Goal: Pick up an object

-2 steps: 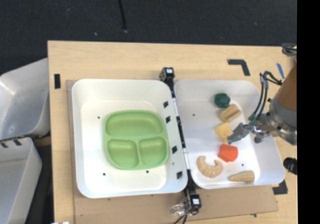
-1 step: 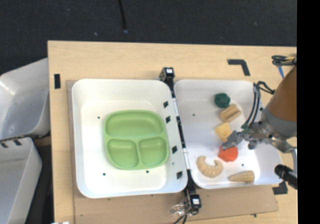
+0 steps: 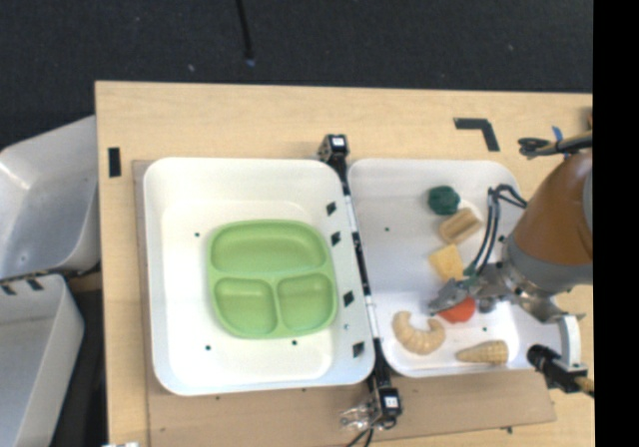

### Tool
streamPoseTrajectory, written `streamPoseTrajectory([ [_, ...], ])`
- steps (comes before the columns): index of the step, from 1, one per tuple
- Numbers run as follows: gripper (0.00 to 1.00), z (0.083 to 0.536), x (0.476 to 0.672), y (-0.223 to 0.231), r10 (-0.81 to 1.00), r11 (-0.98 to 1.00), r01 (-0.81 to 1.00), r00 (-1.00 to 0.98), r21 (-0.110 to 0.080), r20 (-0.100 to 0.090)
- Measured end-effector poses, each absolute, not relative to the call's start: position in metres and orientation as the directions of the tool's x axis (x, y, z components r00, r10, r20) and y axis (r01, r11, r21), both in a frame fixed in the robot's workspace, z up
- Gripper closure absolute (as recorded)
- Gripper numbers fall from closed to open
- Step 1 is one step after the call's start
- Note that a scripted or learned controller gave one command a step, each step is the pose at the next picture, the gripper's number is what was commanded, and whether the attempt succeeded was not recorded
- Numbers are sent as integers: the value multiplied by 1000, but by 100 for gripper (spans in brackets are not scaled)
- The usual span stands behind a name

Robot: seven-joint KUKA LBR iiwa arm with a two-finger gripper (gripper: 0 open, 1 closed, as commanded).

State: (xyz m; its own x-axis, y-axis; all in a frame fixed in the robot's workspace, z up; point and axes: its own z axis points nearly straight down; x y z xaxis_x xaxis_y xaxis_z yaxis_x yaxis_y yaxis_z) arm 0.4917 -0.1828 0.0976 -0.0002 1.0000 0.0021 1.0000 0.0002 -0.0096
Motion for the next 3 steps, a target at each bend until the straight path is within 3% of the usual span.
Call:
streamPoseTrajectory([
  [1,100,107,493,-184,1000,-5,1000,5,-9,4],
  [3,100,205,495,-179,1000,4,1000,-4,3,-1],
])
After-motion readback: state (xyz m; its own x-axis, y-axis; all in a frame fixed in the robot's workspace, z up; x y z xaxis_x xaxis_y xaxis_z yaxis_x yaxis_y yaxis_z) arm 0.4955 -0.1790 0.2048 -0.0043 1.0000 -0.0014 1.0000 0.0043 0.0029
